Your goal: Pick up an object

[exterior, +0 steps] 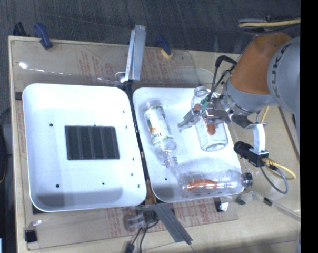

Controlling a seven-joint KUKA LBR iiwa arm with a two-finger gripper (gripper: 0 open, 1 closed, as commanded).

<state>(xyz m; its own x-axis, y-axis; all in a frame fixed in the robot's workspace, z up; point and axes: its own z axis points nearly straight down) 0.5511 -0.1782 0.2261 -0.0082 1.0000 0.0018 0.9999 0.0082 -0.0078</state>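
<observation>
The right bin holds three clear plastic bottles. One with a green and white label lies slanted at the bin's left side. Another, with something orange inside, lies along the front wall. The third clear bottle, with a small red piece in it, lies at the right side, its neck pointing to the back. My gripper hangs over the bin's middle, just left of this third bottle and right of the labelled one. The wrist covers part of the third bottle. Nothing is seen in the gripper's grasp.
The left bin has a dark ribbed rectangle on its floor. A metal bar rises behind the seam between the bins. Blue clamps sit at the bench's back edge. Cables lie right of the right bin.
</observation>
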